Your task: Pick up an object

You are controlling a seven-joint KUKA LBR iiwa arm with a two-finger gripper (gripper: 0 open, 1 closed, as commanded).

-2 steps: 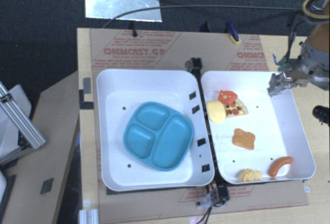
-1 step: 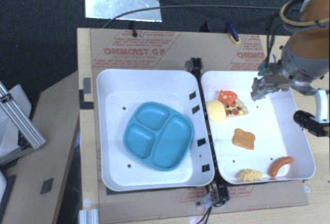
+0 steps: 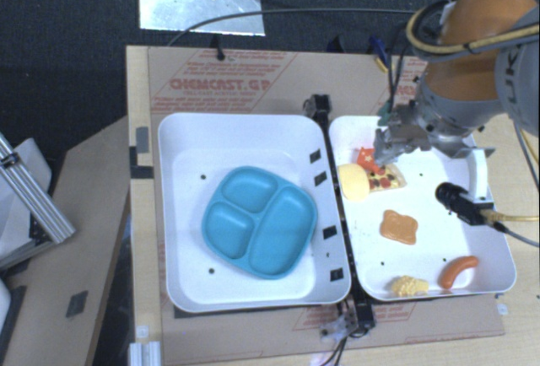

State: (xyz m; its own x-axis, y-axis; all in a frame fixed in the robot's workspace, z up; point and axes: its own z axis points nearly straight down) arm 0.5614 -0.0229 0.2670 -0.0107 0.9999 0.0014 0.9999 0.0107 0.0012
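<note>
Dark carpet surrounds the counter, where two white bins sit side by side. Whether the end effector point(image 3: 381, 155) is wide or narrow cannot be told; it hangs low over the red piece point(image 3: 365, 158) near the right bin's point(image 3: 498, 267) far-left corner. That piece touches a yellow ball point(image 3: 353, 181), so I'd descend squarely on the red alone. Toast point(image 3: 398, 227) and sausage point(image 3: 457, 271) lie nearer the front edge; the left bin holds a blue tray point(image 3: 259, 222).
</note>
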